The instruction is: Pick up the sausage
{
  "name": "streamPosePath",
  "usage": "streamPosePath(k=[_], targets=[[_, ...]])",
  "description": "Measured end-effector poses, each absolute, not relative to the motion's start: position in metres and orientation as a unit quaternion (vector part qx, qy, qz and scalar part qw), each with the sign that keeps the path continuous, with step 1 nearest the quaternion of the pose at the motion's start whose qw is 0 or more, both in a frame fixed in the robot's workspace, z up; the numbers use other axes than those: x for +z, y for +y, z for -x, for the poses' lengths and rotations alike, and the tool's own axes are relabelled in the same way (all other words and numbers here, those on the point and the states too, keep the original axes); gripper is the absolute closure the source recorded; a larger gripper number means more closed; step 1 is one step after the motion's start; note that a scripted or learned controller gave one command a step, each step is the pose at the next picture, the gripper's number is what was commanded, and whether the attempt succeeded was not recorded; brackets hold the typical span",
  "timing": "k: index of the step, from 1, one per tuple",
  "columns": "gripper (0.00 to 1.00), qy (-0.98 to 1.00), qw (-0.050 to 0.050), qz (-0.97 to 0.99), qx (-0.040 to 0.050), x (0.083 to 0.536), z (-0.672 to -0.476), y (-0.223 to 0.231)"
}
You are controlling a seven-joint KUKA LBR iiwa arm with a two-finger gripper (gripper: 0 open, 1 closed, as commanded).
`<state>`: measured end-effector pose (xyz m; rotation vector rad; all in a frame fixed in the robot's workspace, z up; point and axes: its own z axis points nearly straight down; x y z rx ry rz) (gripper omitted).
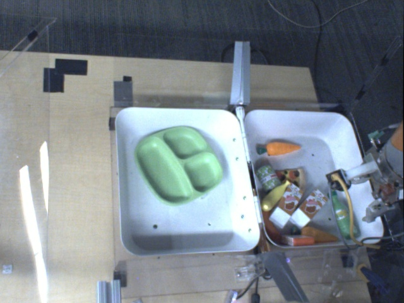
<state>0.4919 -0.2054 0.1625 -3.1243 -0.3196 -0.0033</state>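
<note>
The sausage (314, 235) is a long reddish-brown piece lying along the front wall of the right bin (315, 124), under a jumble of toy food. My gripper (380, 196) hangs over the right rim of that bin, to the right of the sausage and a little further back. A green bottle (341, 211) lies between the two. Nothing shows in the gripper's grasp.
The right bin also holds a carrot (282, 148), a green can (267, 176), a yellow banana (276, 196), two brown packets (314, 202) and white cubes (278, 218). The left bin (129, 169) carries a green divided plate (179, 163).
</note>
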Motion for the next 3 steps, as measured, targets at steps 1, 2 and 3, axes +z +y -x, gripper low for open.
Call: streamPosePath(k=[1, 2, 3], targets=[[0.00, -0.124, -0.001, 0.992, -0.0043, 0.096, -0.490, -0.119], [0.00, -0.104, -0.001, 0.995, -0.0044, 0.088, -0.555, -0.155], [0.00, -0.110, 0.000, 0.994, -0.0021, 0.086, -0.618, -0.165]])
